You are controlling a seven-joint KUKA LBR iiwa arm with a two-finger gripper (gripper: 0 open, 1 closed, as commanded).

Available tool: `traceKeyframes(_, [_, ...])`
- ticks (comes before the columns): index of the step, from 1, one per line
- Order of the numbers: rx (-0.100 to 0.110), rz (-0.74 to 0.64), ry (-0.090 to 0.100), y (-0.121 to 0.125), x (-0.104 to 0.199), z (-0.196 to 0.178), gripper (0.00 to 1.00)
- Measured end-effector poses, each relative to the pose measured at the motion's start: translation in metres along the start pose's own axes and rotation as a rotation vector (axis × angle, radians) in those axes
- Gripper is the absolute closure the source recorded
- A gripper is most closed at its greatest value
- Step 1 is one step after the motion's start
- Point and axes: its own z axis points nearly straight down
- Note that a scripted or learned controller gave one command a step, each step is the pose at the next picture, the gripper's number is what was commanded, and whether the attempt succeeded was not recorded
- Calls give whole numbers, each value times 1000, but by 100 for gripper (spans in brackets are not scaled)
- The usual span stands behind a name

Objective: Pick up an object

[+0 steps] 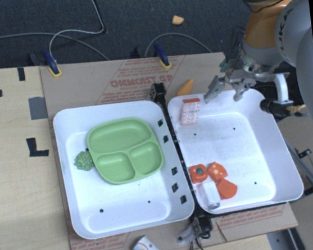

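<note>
My gripper (224, 90) hangs open over the far edge of the right bin (273, 152), its two fingers (212, 91) spread apart with nothing between them. A small pale pink packet (189, 112) lies in the bin's far left corner, just left of the gripper. At the bin's near left sit orange-red toy pieces (211, 174) and a small white piece (209, 194). The left bin (82, 210) holds a green divided plate (125, 149) with a small green knobbly toy (83, 160) at its left.
An orange piece (186, 86) lies on the cardboard just behind the bins. A small can (145, 249) lies on the bench in front of the bins. Cables and clamps (164, 61) run along the cardboard's back edge.
</note>
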Motion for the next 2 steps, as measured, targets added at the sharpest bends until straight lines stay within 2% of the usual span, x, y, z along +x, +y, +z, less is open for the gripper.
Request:
traceKeyframes(1, [-2, -1, -1, 1, 48, 116, 0])
traceKeyframes(2, [-2, -2, -2, 1, 48, 106, 100])
